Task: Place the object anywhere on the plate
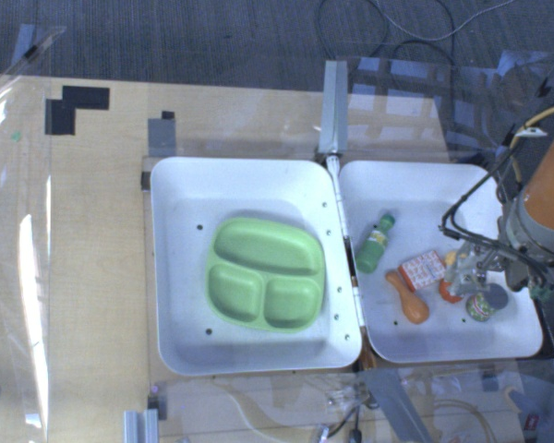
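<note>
Green plate [264,272] in left bin [180,247]

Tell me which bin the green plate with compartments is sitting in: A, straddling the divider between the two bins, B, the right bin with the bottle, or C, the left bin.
C: the green plate lies wholly inside the left bin, while the green bottle and the other small items lie in the right bin.
</note>
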`<state>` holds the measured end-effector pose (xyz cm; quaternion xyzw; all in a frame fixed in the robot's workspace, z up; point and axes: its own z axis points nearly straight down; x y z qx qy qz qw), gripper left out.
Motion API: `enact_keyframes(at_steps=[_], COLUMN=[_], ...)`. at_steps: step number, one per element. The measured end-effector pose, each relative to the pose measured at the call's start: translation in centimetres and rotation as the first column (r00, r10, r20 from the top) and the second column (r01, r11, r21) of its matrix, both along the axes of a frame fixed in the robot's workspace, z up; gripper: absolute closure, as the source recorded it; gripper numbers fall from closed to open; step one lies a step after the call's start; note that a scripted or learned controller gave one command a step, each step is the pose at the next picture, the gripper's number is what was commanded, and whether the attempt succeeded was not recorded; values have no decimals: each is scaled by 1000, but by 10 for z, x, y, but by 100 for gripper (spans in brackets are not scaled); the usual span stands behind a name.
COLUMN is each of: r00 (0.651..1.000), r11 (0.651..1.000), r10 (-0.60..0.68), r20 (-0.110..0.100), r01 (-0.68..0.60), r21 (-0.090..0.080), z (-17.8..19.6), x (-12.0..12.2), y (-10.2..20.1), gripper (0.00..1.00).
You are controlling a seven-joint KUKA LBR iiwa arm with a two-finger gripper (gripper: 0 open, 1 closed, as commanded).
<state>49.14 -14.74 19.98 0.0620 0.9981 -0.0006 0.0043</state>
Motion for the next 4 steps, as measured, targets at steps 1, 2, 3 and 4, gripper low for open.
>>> enact_keyframes(at_steps=[1, 2, 3, 4], r00=[980, 968, 988, 994], r11=[980, 968, 989, 994], r10=[199, 251, -151, -113], r20=[2, 3, 21, 3], r01=[-199, -251, 151, 113], r21=[0, -4, -1, 3], z=[4, 30, -93, -24], x=[70, 38, 55, 104], y=[35, -31, -18, 21], gripper=[100, 100, 100, 100])
